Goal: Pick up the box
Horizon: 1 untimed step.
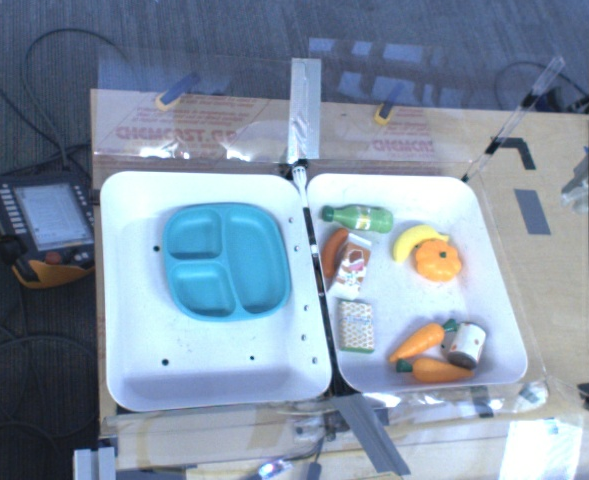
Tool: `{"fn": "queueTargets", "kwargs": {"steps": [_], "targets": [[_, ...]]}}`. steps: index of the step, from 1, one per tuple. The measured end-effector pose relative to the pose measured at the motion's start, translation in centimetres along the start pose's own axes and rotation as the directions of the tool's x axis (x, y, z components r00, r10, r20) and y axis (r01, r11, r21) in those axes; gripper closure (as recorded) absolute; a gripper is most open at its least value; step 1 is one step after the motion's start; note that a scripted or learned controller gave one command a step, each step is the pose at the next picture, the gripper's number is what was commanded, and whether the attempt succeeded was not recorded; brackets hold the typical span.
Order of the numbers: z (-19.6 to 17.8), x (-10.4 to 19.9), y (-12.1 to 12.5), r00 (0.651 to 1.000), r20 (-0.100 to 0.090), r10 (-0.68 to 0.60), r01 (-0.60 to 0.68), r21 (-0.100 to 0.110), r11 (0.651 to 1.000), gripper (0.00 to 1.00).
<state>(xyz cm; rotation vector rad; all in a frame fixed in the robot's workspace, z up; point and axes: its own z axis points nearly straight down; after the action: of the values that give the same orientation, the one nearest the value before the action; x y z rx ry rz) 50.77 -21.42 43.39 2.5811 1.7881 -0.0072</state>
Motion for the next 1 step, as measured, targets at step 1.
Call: {"fn": "queueTargets", "kwargs": {"steps": [1], "targets": [[-0.91,-0.01,0.07,1.000,0.003,0.000,0.000,0.001,1.000,1.00]]}}
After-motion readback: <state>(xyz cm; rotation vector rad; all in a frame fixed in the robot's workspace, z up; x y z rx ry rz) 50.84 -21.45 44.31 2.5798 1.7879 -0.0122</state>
